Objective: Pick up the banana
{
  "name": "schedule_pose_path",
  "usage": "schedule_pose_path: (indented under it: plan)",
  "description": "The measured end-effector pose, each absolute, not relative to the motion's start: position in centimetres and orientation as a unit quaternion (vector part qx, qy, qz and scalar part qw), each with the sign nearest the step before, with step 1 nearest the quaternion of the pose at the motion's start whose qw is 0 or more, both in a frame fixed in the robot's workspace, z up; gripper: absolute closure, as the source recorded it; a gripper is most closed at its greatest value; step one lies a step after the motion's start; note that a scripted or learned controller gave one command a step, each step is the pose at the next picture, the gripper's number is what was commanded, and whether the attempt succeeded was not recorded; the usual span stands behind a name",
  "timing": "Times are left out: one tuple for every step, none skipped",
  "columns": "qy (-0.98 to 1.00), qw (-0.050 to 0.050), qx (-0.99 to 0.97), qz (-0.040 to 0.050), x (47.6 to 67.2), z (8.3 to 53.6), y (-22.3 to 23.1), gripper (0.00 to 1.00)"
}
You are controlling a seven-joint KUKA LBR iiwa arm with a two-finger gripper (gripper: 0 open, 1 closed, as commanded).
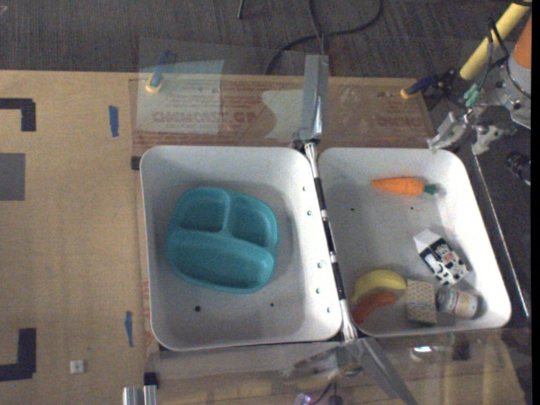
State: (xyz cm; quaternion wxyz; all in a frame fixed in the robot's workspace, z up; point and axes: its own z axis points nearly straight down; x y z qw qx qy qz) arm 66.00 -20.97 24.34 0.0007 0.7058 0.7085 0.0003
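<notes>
Curved yellow banana [379, 282] in right white bin's [472, 175] near-left corner, touching reddish sausage-shaped toy [373, 307], just beside tan woven block [419, 301]. Gripper [460, 129] beyond far rim; finger state impossible to tell. Risk: pinching neighbours instead.

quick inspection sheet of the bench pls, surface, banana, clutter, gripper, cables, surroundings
surface: two shallow white bins side by side, left bin and right bin, on a tan board
job's things: banana lies near the right bin's front left corner, untouched, touching an orange-red item in front of it
clutter: carrot toward the right bin's back; small carton, brown block and small can toward its front right; teal divided plate in the left bin
grippers: gripper above the right bin's back right corner, far from the banana, holding nothing; finger state unclear
cables: black cable looping on the floor behind the bins
surroundings: dark carpet, blue tape marks on the board
</notes>
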Motion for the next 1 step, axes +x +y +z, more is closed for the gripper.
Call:
schedule_pose_path:
  plan:
    - [0.631, -0.001, 0.775, -0.0002, 55.49, 13.93, -18.63, 0.00]
